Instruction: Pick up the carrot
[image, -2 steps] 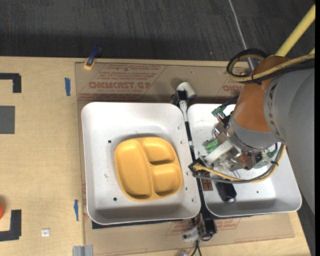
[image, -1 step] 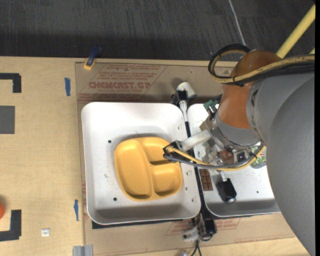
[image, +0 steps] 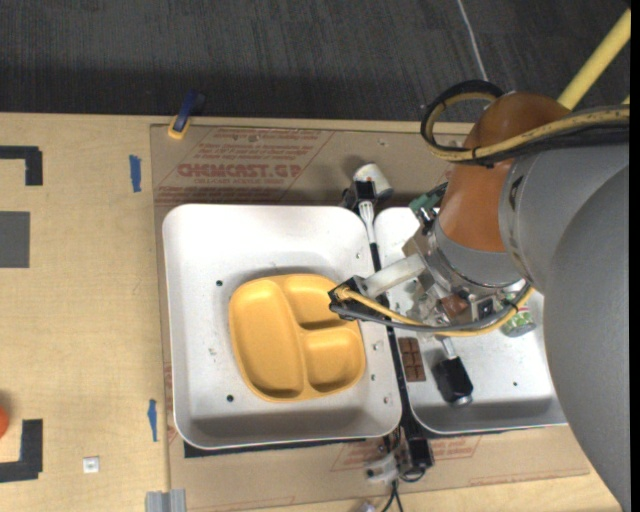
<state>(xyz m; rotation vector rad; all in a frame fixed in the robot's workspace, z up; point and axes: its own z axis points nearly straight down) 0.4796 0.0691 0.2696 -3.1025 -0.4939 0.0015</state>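
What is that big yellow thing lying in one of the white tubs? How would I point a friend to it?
Start at the left white bin, the one farther from the grey arm. Lying in its middle is a yellow plastic tray with rounded corners, moulded into three compartments. It is the biggest loose object in either bin, and the only yellow one.

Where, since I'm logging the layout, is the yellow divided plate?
In the camera view, the yellow divided plate lies flat in the left white bin, around its middle.
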